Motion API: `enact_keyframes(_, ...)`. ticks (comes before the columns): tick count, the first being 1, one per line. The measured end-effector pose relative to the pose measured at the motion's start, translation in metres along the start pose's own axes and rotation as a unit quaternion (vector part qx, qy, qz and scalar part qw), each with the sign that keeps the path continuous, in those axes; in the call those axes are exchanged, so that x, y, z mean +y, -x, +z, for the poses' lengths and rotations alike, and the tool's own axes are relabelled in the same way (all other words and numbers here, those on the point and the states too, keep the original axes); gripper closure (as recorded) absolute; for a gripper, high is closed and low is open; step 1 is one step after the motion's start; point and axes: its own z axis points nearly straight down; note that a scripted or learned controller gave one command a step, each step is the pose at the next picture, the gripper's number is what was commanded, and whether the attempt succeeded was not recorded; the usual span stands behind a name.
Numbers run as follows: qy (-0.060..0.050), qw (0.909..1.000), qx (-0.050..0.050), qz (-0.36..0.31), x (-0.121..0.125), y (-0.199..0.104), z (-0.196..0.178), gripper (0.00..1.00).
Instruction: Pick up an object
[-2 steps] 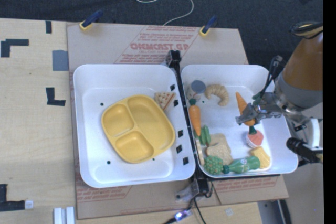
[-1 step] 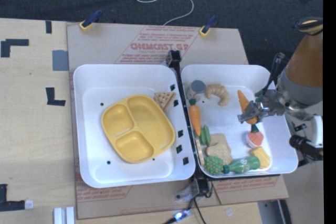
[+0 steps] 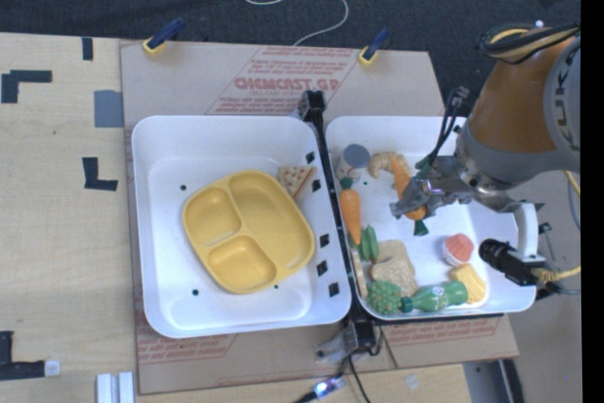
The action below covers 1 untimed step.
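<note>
Camera view: toy carrot (image 3: 350, 211), light rigid slick plastic, lies at right bin's (image 3: 491, 305) left wall, best pinched across its thick middle; my gripper (image 3: 416, 203) hangs mid-bin well right of it, can't tell its state; yellow tray (image 3: 247, 229) sits in left bin (image 3: 151, 203).

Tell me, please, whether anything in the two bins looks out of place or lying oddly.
One thing stands out: a small tan waffle-patterned cracker piece lies alone in the left white bin, leaning on the rim of the yellow divided plastic tray, while the other toy foods are piled in the right white bin.
</note>
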Motion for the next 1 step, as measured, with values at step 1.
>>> enact_keyframes(1,0.0,1.0,0.0,0.0,0.0059,-0.052,-0.0066,1.0)
